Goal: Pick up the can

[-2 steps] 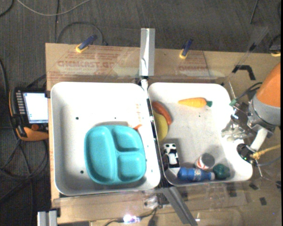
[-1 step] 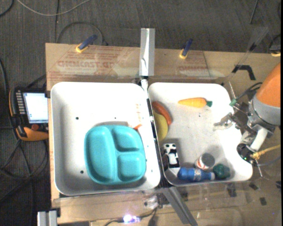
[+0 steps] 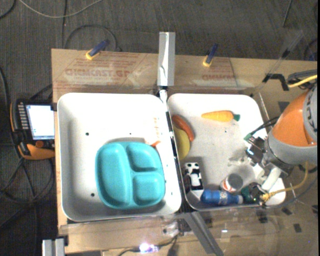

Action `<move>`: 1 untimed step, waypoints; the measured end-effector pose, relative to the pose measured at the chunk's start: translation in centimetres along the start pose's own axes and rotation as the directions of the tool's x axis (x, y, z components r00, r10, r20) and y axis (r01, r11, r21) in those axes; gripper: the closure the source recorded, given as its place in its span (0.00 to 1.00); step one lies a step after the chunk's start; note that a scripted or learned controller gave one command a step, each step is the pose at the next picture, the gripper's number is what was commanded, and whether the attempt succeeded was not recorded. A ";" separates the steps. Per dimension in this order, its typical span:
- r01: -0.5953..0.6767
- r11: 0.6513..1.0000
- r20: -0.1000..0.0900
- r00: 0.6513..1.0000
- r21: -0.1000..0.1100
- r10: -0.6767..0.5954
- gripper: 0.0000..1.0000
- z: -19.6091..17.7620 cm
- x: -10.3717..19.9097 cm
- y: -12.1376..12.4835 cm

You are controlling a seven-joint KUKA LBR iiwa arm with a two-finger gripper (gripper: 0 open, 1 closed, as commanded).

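A small can with a red and white top stands near the front of the right bin. My gripper hangs over that bin's right side, a little above and to the right of the can, apart from it. Nothing shows between the gripper and the can. A blue bottle-like thing lies on its side against the front wall, just below the can.
The right bin also holds an orange carrot at the back, a yellow and orange thing against the left wall, and a black and white block. A teal divided plate lies in the left bin.
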State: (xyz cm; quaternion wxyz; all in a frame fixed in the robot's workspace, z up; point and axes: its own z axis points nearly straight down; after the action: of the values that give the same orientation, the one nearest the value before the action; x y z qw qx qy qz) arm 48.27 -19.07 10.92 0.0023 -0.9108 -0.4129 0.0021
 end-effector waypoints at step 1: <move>-0.057 0.998 -0.006 0.998 0.007 0.057 0.00 0.0 -1.2 1.2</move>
State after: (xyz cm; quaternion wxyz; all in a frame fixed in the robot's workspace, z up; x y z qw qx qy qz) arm 48.41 -20.77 10.89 0.0065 -0.9222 -0.3867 0.0005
